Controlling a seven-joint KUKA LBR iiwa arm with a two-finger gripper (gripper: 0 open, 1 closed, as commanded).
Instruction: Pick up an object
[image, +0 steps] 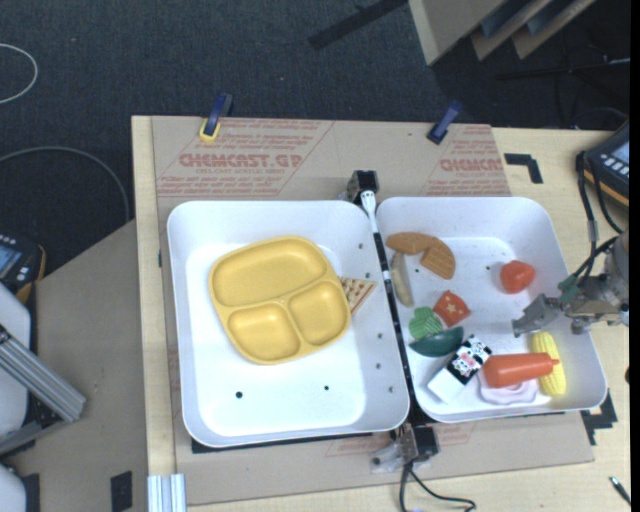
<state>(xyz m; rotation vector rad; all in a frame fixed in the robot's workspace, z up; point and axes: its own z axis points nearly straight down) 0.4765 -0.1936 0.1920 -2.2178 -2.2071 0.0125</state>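
Nothing lifted yet. Gripper (545, 312) low at right edge of right bin (470, 210), just above yellow corn (548, 360) and orange carrot (518, 367); grip state impossible to tell, nothing visibly held. Yellow divided plate (280, 297) in left bin (200, 380). Whole pick still to do.

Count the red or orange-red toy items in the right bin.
3: a red tomato near the far right side, a small red piece mid-bin, and an orange-red carrot at the near edge beside the corn. Others may be hidden.
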